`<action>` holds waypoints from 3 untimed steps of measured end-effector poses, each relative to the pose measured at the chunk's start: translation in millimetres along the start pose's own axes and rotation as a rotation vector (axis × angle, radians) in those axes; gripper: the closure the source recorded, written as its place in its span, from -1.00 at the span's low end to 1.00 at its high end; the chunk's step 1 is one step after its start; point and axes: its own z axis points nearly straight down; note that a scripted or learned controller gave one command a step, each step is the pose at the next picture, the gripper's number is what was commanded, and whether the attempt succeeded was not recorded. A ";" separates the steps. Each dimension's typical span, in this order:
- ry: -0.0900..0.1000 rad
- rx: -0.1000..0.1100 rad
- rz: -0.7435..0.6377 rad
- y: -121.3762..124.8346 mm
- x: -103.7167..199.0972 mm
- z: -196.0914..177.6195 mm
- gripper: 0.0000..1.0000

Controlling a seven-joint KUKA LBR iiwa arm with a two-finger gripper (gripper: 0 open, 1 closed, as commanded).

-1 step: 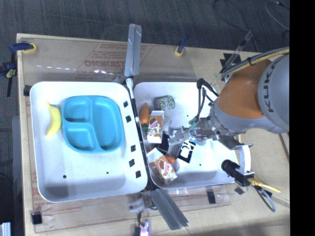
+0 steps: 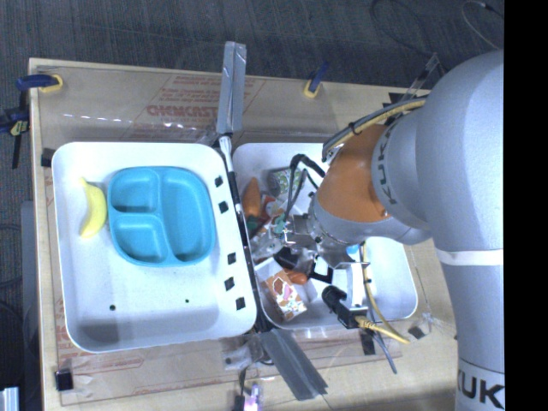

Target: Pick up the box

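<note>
The arm reaches in from the right of the frame and hangs low over the right-hand bin [image 2: 402,302], its orange band above the clutter there. The pincer [image 2: 291,245] sits somewhere in the dark tangle of wrist parts and cables at the middle of that bin; from here I cannot tell how it is set or whether it has anything.

The box [image 2: 288,296] lies in the lower left part of the right-hand bin, just beside the dividing wall, tilted a little, with a colourful printed face turned upward. It looks like a small cardboard carton, so I would judge it light and fairly stiff, though its walls may dent under a hard squeeze and the glossy print could be slippery. The safest hold seems to be across its two narrower sides, clear of the bin wall. Other small packets crowd just above it, towards the bin's centre.

In the left-hand bin [image 2: 145,319] rest a blue divided tray [image 2: 163,215] and a banana [image 2: 93,210] at its left.
</note>
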 end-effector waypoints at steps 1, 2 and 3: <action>0.004 0.002 -0.033 63.3 -8.8 9.3 -1.00; 0.007 0.037 0.037 139.1 -57.3 12.0 -1.00; 0.006 0.066 0.029 133.7 -57.7 8.1 1.00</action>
